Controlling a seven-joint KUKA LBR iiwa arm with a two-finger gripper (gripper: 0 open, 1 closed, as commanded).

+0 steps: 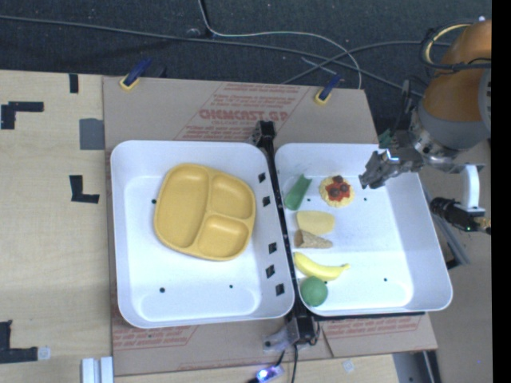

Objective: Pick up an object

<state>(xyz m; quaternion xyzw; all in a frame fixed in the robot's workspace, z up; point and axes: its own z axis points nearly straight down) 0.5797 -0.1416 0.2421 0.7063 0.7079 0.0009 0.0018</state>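
Observation:
The right bin (399,238) holds several small food items: a green wedge (298,191), a small tart with red berries (336,191), a pale yellow slice (316,222), a tan wedge (311,241), a banana (320,268) and a green round fruit (314,292). My gripper (376,173) hangs over the bin's upper right part, just right of the tart and apart from it. Nothing shows between its dark fingers.
The left bin (136,278) holds a yellow divided plate (204,211). Black clips run along the seam between the bins (274,238). Cables cross the dark floor behind the bench. The arm's grey body (455,110) stands at the right edge.

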